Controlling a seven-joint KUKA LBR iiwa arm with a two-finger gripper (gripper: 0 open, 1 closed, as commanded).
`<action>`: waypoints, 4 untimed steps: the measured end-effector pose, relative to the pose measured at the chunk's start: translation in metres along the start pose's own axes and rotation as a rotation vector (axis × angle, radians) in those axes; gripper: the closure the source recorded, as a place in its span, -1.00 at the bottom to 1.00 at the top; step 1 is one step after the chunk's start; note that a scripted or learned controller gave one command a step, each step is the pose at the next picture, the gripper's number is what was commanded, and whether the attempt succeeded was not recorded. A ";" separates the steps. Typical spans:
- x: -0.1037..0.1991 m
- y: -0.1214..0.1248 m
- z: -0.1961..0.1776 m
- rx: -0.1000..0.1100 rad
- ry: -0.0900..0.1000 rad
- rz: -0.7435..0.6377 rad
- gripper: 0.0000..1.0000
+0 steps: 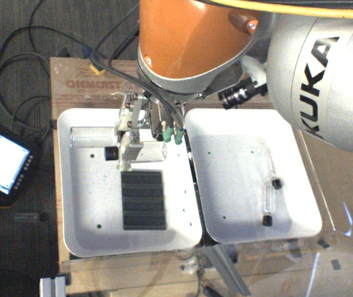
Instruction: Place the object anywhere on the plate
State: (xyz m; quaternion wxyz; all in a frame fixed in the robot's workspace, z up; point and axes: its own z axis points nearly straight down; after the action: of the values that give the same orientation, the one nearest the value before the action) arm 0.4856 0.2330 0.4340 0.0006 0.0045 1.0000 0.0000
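Overhead, arm [324, 73] reads "KUKA"; gripper [140, 146] finger state unclear, above left bin [77, 228].

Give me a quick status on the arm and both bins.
Gripper low over left bin, above the ridged black plate. Clear tube with black caps lies in right bin. Nothing on the plate.

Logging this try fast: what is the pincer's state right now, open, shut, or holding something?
Pincer: cannot be told. It hangs over the left bin, just above the dark ribbed plate.
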 end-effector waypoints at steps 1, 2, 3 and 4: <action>0.002 0.000 0.075 0.000 0.001 -0.127 1.00; -0.007 0.000 0.123 -0.001 0.002 -0.225 1.00; -0.007 0.001 0.122 -0.002 0.001 -0.226 -1.00; -0.026 -0.002 0.119 -0.004 -0.001 -0.805 -1.00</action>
State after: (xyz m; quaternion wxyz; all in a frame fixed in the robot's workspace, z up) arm 0.5120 0.2312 0.3148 0.0009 -0.3875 0.9219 0.0017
